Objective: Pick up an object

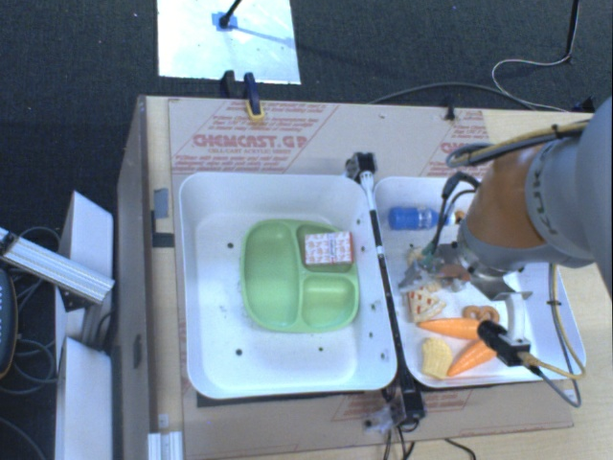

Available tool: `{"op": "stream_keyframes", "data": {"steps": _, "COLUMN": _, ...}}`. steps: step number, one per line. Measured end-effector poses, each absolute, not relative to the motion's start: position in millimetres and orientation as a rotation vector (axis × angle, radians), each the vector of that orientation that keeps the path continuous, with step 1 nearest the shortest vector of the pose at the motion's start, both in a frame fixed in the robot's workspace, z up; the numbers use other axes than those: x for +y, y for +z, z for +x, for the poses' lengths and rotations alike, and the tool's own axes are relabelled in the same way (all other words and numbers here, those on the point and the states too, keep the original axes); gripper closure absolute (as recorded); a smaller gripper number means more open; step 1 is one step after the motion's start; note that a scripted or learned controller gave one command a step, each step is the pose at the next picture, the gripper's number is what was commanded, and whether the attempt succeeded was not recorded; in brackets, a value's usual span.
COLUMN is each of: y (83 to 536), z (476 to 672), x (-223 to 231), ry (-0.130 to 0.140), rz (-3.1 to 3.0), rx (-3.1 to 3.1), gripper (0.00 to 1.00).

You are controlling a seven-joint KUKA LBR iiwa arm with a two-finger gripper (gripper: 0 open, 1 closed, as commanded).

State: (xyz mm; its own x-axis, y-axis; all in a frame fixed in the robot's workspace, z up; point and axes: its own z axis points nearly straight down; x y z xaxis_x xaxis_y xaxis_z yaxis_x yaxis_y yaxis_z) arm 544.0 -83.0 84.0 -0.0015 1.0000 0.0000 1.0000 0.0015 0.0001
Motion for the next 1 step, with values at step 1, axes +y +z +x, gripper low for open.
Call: {"op": "stream_keyframes", "data": {"steps": 1, "y": 84.4, "z": 547.8, "x": -88.6, "ry": 0.001, "rz": 2.219, "rx": 2.223, "gripper": 0.0}}
